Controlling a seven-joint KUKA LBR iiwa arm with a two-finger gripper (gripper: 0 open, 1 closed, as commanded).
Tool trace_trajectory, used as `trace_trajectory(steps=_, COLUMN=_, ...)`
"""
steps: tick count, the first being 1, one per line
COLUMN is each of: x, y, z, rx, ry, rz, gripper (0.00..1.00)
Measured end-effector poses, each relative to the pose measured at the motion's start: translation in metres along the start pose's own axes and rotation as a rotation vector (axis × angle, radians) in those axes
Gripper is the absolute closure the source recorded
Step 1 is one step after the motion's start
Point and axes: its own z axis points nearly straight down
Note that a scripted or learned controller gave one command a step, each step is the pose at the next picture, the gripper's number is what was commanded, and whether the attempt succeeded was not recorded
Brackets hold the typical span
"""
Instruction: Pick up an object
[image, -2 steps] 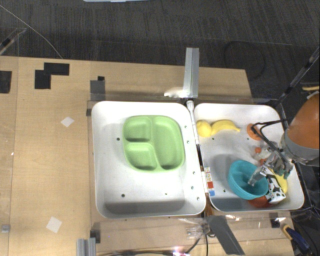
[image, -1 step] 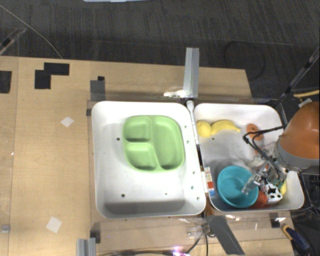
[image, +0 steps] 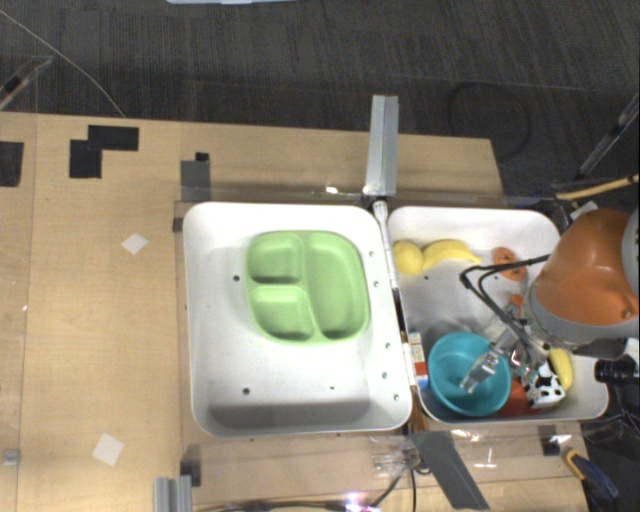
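Where the arm reaches into the right bin (image: 440, 300), the gripper (image: 478, 372) sits inside the blue bowl (image: 462, 380); finger state: cannot tell. Beyond it, a yellow banana (image: 435, 256); far left, green tray (image: 305, 285).

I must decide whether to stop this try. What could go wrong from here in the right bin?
1. The gripper is over the teal bowl; its smooth curved wall may slip from the fingers.
2. Objects crowd the bowl, such as the black-and-white toy, and may get pushed.
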Motion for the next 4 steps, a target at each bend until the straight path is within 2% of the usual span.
trace_trajectory(steps=1, x=-0.08, y=0.062, z=0.003, rx=-0.001, ry=0.006, rz=0.271, gripper=0.0)
trace_trajectory(steps=2, x=-0.084, y=0.065, z=-0.014, rx=-0.007, ry=-0.007, rz=0.262, gripper=1.0)
trace_trajectory(steps=3, x=-0.126, y=0.087, z=-0.096, rx=0.001, ry=0.007, rz=0.041, gripper=1.0)
trace_trajectory(steps=4, x=-0.125, y=0.087, z=-0.094, rx=0.002, ry=0.01, rz=0.041, gripper=0.0)
